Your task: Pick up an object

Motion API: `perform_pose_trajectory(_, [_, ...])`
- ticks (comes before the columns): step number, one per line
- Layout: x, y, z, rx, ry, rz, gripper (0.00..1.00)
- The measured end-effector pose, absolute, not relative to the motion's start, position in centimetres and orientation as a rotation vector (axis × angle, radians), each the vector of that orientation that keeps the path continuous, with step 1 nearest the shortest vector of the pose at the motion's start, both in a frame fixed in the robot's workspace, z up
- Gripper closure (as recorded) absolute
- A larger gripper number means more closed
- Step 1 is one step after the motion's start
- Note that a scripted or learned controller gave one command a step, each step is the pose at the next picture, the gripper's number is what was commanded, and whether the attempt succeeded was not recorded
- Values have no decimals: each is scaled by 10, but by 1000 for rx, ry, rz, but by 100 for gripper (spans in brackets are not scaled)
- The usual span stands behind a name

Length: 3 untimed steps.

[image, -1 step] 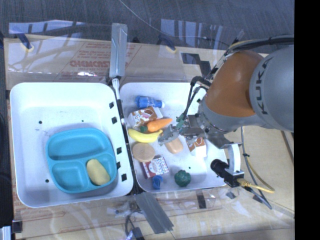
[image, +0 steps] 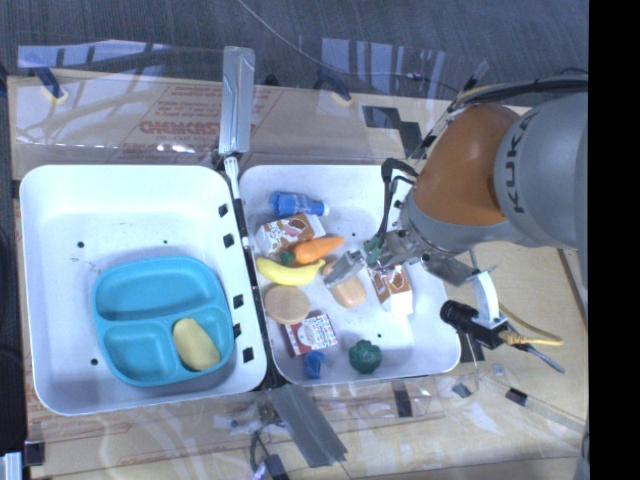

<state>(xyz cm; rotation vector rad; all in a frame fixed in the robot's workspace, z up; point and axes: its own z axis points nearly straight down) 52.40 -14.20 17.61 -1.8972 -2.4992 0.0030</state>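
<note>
- We see the end effector (image: 352, 266) low in the right bin (image: 425, 363), but we cannot tell its state.
- Just beside it lie a tan block (image: 350, 292), a carrot (image: 318, 249) and a banana (image: 287, 271).
- Further out, the left bin (image: 50, 228) holds a blue divided tray (image: 150, 298) with a yellow lemon-like fruit (image: 196, 343).

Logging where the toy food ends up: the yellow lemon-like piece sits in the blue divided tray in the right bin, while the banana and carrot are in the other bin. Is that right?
Not quite. The camera view shows the blue divided tray, with the yellow lemon-like piece in it, in the left bin, not the right. The banana and carrot are in the other bin.
</note>
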Motion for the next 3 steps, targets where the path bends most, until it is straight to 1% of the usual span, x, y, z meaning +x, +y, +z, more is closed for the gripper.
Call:
perform_pose_trajectory(1, [584,-170,151,-1639,-2679,1,0])
perform_pose_trajectory(2, [544,-182,111,-1865,-2538,-15,0])
perform_pose_trajectory(3, [578,-153,92,-1484,-2769,0,0])
